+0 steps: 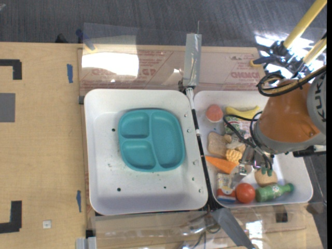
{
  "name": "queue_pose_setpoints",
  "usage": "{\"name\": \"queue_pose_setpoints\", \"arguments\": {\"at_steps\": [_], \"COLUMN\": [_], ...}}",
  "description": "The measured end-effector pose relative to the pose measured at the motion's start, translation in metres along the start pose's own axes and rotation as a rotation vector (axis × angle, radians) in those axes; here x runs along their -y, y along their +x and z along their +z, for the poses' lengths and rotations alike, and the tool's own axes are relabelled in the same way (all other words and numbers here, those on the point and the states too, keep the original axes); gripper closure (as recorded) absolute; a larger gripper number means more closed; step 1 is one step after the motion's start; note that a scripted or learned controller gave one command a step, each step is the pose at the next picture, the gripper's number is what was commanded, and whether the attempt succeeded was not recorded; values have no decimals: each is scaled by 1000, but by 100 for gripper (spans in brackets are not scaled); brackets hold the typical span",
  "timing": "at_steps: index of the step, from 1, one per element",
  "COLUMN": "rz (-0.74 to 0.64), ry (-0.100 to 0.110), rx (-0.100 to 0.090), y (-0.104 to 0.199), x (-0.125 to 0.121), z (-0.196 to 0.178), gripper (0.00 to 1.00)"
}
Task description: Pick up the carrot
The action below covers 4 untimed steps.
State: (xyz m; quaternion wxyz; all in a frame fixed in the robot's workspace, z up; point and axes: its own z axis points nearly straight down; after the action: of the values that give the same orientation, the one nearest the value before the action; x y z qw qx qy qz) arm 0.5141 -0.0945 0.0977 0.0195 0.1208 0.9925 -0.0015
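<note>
The carrot is orange and tapered. It lies flat in the right bin, near that bin's left wall, pointing left. My gripper hangs low over the right bin just to the right of the carrot's thick end, above a piece of corn. The carrot rests on the bin floor beside the gripper, not lifted. The orange wrist band hides the middle of the bin behind it.
Around the carrot lie a bread piece, a peach-coloured ball, a banana, a red tomato, a green bottle and a small packet. The left bin holds a teal divided plate.
</note>
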Motion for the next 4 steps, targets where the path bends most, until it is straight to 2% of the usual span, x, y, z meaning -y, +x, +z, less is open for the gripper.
{"name": "queue_pose_setpoints", "arguments": {"at_steps": [1,2,3,4], "rz": [-98,98,160,159], "ry": [-2,3,3,-2], "rx": [-14,-12,-23,-8], "y": [-10,-5,-22,-26], "x": [-5,1,-6,-8], "z": [1,1,1,-13], "gripper": [0,0,0,100]}}
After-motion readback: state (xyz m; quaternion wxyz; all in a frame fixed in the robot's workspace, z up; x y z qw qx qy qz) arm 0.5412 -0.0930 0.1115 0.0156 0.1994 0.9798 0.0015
